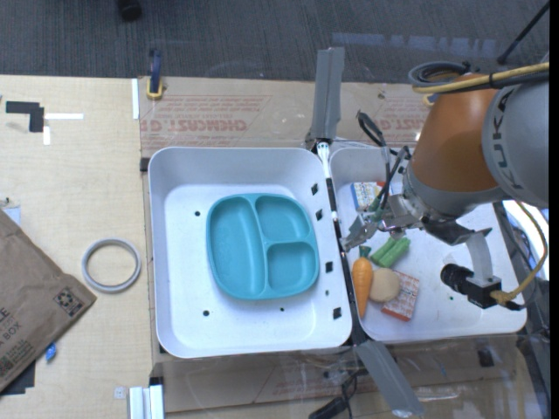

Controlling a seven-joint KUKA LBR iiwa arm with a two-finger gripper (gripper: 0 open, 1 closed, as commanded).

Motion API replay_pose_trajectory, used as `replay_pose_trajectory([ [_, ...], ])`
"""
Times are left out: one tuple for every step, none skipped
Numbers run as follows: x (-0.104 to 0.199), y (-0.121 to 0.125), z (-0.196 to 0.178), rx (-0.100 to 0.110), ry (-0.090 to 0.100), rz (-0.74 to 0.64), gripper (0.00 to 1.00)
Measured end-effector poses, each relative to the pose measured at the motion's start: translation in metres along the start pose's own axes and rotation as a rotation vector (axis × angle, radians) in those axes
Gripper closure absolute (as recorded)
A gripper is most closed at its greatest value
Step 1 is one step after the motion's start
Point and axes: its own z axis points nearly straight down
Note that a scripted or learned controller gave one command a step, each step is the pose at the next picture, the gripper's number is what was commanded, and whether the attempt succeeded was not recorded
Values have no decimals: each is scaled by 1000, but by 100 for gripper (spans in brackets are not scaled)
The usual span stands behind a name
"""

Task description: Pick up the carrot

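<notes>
The orange carrot (362,285) lies in the right bin (489,317), close to its left wall, with its tip pointing toward the front. My gripper (367,231) hovers just above and behind the carrot's thick end. Its fingers are open and point down to the left, with nothing between them. The grey arm with the orange band (458,142) reaches in from the right and covers the back of the right bin.
A green vegetable (390,251), a tan potato-like item (384,285) and a red-and-white packet (402,302) crowd the carrot's right side. A teal divided plate (262,244) sits in the left bin (175,234). A tape ring (111,264) and a cardboard box (31,308) lie on the bench.
</notes>
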Motion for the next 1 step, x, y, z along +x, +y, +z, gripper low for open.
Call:
replay_pose_trajectory([
  [-20, -8, -1, -1, 1, -358, 0],
])
